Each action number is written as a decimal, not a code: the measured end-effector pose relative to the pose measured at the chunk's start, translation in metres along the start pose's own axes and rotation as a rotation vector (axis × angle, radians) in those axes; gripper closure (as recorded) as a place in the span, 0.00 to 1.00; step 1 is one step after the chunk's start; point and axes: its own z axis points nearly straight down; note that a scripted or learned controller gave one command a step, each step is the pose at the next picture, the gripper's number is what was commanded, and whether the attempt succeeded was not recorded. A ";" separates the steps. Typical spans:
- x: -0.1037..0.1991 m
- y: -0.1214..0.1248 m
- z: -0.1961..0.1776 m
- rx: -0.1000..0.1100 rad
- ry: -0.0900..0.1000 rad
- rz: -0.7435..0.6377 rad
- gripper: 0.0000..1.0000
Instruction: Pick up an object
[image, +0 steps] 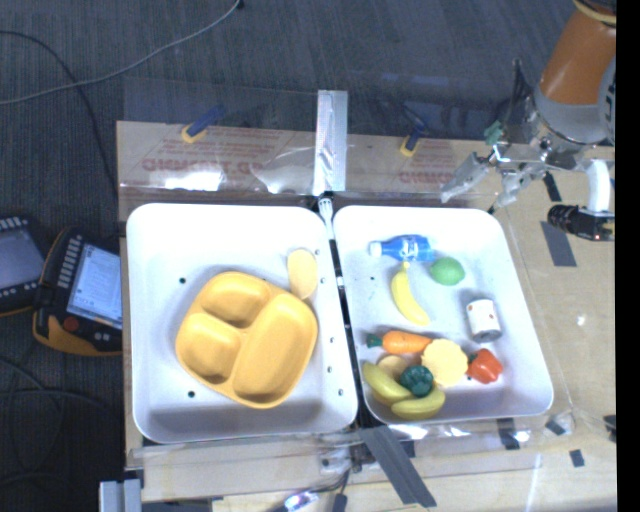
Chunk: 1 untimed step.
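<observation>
Your hand (487, 178) hangs open and empty beyond the right bin's (520, 300) far rim, clear of clutter. Toys crowd its near end; the blue bottle (400, 247) lies nearest, isolated.

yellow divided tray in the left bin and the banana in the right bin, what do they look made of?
Yellow tray: looks like molded plastic, matte to satin, with soft rounded compartment walls and even color.
Banana: probably toy plastic; uniform yellow with a smooth surface, no spots or bruising. Too small in the view to rule out rubber or foam.
</observation>
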 end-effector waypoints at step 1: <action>0.024 -0.031 0.146 -0.029 -0.007 -0.032 0.00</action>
